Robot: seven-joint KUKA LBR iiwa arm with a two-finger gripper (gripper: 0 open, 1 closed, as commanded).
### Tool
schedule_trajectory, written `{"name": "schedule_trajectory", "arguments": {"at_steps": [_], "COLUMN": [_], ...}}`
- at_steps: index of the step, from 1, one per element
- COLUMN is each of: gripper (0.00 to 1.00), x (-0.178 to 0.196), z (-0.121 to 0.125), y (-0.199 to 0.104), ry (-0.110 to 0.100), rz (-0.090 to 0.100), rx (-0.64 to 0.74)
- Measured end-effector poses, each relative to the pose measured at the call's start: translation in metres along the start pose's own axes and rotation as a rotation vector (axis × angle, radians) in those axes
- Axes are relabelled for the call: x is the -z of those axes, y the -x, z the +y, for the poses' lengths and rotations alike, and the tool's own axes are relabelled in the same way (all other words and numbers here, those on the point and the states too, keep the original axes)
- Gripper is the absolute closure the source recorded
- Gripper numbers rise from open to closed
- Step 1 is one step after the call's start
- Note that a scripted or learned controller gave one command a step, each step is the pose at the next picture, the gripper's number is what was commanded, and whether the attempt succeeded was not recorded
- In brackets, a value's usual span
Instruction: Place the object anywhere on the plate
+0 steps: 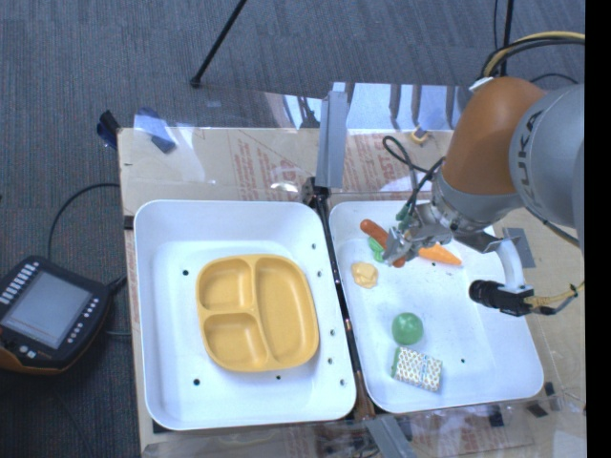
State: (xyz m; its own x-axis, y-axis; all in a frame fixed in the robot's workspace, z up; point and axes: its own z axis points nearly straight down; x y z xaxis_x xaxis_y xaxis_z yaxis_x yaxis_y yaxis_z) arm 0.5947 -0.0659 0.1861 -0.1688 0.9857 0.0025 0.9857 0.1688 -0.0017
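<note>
Two white bins sit side by side on the bench. The left bin (153, 256) carries a yellow plate (258, 311) with three compartments, lying flat near the bin's centre and well clear of all four rims.

The right bin (496, 351) carries every loose item. A red-orange piece (373, 228) lies close to the far-left corner, tilted toward the left rim. A small green piece (377, 249) lies just beside it on the near side. An orange carrot (441, 254) lies a little further toward the bin's centre, roughly parallel to the far rim. A pale yellow piece (364, 274) rests near the left rim, apart from the green piece. A green ball (407, 328) sits at mid-bin, and a patterned square (417, 368) lies flat near the near rim, just beside the ball.

The arm (496, 151) enters over the right bin's far-right corner. The gripper (399, 248) is low in the far-left part of that bin, between the small green piece and the orange carrot. Whether it is apart, together or clamped on anything cannot be told; it is too small and cluttered here. Contact with the neighbouring items cannot be confirmed either.

All candidate objects are in the right bin, separated from the plate by the two adjoining rims. A handheld control pendant (43, 311) lies on the floor, off the bench's left edge.
</note>
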Motion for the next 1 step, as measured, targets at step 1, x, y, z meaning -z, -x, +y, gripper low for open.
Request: {"name": "schedule_trajectory", "arguments": {"at_steps": [1], "gripper": [0.0], "x": [0.0], "z": [0.0], "y": [0.0], "ry": [0.0], "rz": [0.0], "rx": [0.0]}}
